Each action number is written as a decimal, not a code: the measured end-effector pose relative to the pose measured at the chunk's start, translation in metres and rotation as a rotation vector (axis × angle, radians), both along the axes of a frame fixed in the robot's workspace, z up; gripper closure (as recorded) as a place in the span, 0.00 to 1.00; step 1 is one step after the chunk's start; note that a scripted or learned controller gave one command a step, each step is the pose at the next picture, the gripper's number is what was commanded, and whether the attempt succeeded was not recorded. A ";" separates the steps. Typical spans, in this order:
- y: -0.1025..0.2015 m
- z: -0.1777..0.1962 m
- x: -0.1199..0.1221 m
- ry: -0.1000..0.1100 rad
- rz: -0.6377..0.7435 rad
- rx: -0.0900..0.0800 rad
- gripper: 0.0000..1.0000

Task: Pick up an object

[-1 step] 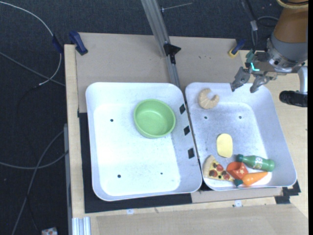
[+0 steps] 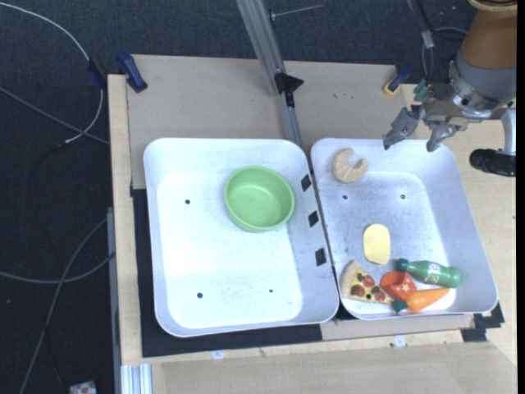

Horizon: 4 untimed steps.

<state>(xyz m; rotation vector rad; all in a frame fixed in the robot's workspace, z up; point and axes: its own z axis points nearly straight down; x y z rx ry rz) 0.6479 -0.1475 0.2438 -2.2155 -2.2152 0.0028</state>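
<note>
From my seat the left bin (image 2: 176, 245) reads as a shallow white tray with rounded corners and a faintly speckled, matte floor; a few small dark dots mark that floor; in its upper middle sits a green bowl (image 2: 260, 198), round, smooth and plastic-looking, open side up. A metal rail (image 2: 262, 43) runs down at a slant from the top edge and ends at the seam between the trays; its upper end is cut off by the frame.

The right bin (image 2: 447, 183) has the same white, speckled finish; near its top-left corner I see a tan croissant (image 2: 349, 165), curved like a crescent, with a rough baked look; lower down, about mid-tray, lies a pale yellow oval piece (image 2: 376, 244), flat and smooth, and I cannot tell what it represents. Along the near edge the toys crowd together: a pizza slice (image 2: 361, 284), triangular with red spots; a red piece (image 2: 397, 286) I cannot identify, touching it; an orange carrot (image 2: 429, 299), tapered; a green bottle (image 2: 430, 272) lying on its side, glossy, with a white band.

The gripper (image 2: 409, 140) hangs over the far rim of the right bin, to the right of the croissant and apart from it; its two dark fingers are spread wide with nothing between them; the grey and orange arm above is cropped by the right and top edges.
</note>
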 end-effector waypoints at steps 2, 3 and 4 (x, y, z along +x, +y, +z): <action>0.000 -0.108 -0.003 0.008 -0.001 0.000 0.00; 0.001 -0.151 -0.004 0.009 -0.001 0.001 0.00; 0.001 -0.134 -0.002 0.001 -0.001 0.001 1.00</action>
